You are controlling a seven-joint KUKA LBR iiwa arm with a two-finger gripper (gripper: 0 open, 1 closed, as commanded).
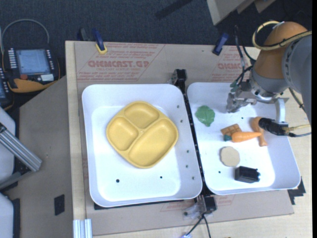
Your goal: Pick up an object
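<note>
In the right bin (282, 178) lie a green broccoli-like piece (205, 115), an orange carrot (245, 136) across a small brown block (229, 130), a round tan cookie (230, 156) and a black block (246, 174). A thin orange stick (258, 130) lies right of the carrot. My gripper (237, 102) hangs over the bin's far part, to the right of and slightly behind the green piece, with nothing seen between its fingers. The grey arm with its orange band (277, 43) comes in from the upper right.
The left bin (99, 182) holds a yellow divided plate (142, 133) at its middle. A black clamp (179, 76) sits at the far end of the seam between the bins. A handheld pendant (30, 66) lies off the bench at the far left.
</note>
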